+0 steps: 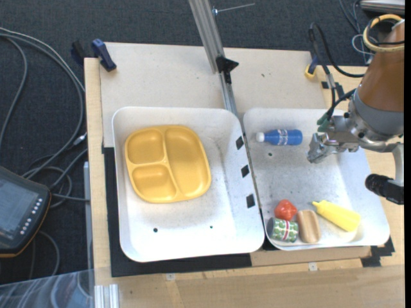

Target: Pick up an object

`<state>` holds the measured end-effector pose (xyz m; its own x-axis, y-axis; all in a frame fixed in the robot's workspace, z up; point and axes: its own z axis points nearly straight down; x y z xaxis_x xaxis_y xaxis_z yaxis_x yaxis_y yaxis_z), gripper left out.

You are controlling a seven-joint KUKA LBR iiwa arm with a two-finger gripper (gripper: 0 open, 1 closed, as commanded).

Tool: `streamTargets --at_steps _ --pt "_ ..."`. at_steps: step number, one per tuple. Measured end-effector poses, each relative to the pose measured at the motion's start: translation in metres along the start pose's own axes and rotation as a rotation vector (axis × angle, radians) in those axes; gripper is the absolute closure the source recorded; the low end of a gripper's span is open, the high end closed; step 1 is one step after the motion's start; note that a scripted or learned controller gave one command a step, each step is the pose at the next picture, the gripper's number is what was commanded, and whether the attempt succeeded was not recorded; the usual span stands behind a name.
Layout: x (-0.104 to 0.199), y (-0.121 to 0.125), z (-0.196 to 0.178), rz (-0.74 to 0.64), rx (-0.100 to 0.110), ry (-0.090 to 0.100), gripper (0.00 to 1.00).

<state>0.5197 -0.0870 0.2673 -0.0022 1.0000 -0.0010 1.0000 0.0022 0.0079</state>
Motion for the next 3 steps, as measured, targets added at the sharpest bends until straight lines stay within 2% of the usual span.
streamTargets --at_steps 2,3 --pt "0.096 0.034 -0.004 -0.004 0.005 0.002 1.0" --pt "0.136 0.049 0.01 -0.003 0.006 0.002 1.0"
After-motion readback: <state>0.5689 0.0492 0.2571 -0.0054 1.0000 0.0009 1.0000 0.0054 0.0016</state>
